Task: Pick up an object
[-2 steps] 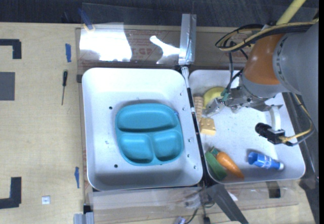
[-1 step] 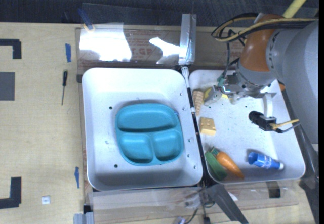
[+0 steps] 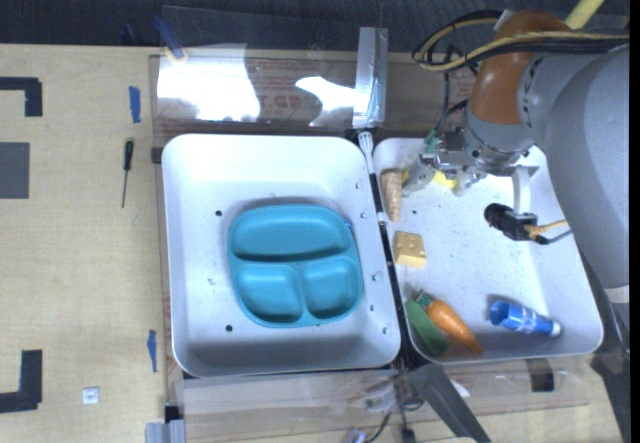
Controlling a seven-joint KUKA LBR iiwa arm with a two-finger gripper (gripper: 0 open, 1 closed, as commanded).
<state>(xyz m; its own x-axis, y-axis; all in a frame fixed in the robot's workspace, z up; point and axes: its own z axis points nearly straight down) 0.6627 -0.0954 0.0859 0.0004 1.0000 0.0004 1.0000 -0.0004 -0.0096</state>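
Camera view: tool (image 3: 447, 169) over ridged cone (image 3: 392, 193), finger state unclear; glossy blue divided tray (image 3: 294, 263), holed cheese wedge (image 3: 409, 249).

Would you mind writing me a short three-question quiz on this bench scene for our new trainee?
1. True or false: the blue divided tray lies in the left bin.
2. Which item lies nearest the right bin's front edge? A) carrot B) ice-cream cone C) cracker
3. Fill in: the blue tube has a ____ cap.

Key
1. True.
2. A.
3. White.

The gripper sits over the right bin's back end, near the cone.
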